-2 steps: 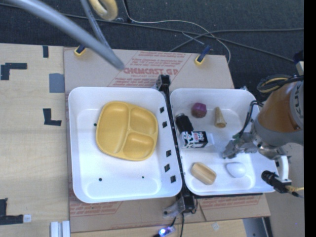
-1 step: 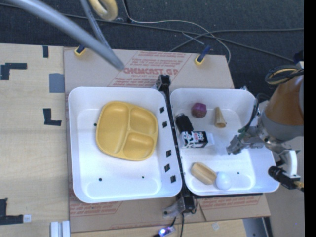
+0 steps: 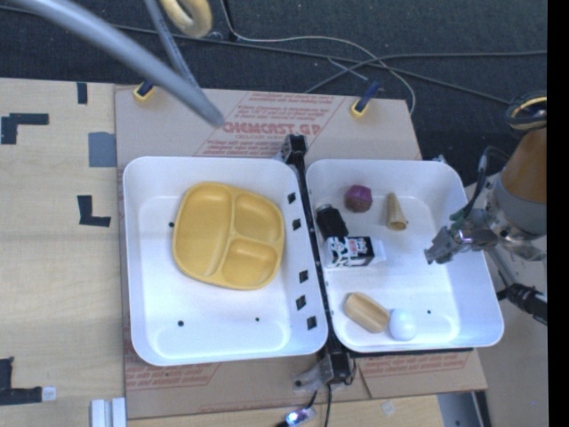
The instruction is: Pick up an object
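**Asker:** Fingers first: are they apart or together?

**Describer:** I cannot tell. The dark two-finger gripper [image 3: 442, 249] hangs over the right edge of the right shallow white bin [image 3: 462, 327], its tips too small and dim to read. Nothing shows between them. The grey arm with its orange band [image 3: 526, 169] comes in from the right.

**Asker:** Where are the objects?

**Describer:** All well apart from the gripper. A small dark purple round fruit [image 3: 358, 197] and a tan cone [image 3: 395, 211] lie near the back. A black block [image 3: 330, 221] touches a black-and-white carton [image 3: 353, 251] by the divider. At the front, a tan bread-like roll [image 3: 365, 310] lies against a white ball [image 3: 403, 326].

**Asker:** And the left bin?

**Describer:** The left shallow white bin [image 3: 151, 310] holds a yellow plastic plate with three compartments [image 3: 228, 235].
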Robot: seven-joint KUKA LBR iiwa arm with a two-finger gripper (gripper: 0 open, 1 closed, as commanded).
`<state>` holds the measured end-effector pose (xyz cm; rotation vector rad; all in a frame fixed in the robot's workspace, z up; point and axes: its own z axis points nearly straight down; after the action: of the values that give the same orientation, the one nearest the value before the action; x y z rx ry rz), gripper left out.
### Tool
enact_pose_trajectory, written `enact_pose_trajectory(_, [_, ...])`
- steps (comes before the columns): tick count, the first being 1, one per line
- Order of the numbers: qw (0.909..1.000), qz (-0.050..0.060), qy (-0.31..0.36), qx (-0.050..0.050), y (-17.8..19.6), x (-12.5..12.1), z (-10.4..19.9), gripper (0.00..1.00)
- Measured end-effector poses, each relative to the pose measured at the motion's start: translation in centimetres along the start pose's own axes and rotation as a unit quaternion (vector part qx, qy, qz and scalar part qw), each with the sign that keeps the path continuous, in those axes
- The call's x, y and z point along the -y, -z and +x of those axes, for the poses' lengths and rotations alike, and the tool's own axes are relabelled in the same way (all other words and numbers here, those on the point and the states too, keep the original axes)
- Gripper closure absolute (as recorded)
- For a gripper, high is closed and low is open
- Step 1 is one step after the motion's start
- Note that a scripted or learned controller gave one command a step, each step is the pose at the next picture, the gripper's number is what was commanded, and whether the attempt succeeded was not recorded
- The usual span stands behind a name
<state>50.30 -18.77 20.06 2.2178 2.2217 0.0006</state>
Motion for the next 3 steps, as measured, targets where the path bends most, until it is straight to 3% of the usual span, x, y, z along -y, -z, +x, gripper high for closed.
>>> enact_pose_trajectory(1, [1.0,0.002,0.0,-0.001,0.9,-0.1,0.0,1.0])
enact_pose_trajectory(3, [1.0,0.003,0.002,-0.001,0.7,-0.2,10.9,1.0])
